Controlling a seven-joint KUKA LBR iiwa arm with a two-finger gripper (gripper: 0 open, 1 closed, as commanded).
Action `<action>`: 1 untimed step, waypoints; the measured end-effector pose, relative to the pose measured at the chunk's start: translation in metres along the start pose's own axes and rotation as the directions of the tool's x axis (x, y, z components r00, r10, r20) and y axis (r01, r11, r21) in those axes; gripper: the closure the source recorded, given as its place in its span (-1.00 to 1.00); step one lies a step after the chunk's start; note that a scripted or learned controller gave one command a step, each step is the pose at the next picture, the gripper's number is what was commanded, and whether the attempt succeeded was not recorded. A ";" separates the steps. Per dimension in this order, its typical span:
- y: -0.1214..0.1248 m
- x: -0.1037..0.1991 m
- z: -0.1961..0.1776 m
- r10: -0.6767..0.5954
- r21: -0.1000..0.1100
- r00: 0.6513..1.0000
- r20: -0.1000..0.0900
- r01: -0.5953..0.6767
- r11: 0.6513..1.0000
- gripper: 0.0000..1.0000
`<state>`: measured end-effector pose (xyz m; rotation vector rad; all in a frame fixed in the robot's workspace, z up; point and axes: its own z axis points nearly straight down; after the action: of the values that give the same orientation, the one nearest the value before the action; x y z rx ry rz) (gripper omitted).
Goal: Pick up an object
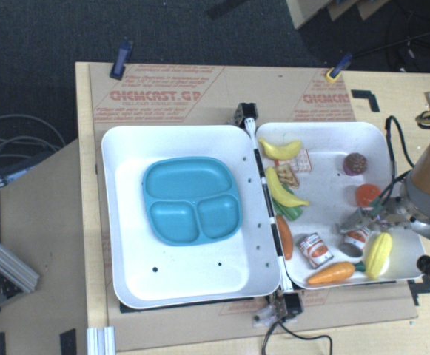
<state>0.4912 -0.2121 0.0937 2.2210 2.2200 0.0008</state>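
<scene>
Arm reaches in from right; pincer (364,222) low in right bin (326,133), amid the clutter, beside small can (356,237) and yellow corn (378,254), prob. lining up a grab. Open or clamped: can't tell.

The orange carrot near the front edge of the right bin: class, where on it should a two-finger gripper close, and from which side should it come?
Grip the carrot across its thick middle, coming straight down from above. It lies flat, lengthwise along the right bin's front wall, so fingers should close across its narrow width. The tin can behind it and the yellow corn cob at its right end probably crowd any side approach.
</scene>
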 end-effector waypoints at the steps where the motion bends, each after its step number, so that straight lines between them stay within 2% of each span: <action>1: 0.099 -0.007 -0.067 -0.002 -0.001 1.000 0.000 0.002 1.000 -1.00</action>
<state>0.5902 -0.2193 0.1604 2.2180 2.2211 0.0018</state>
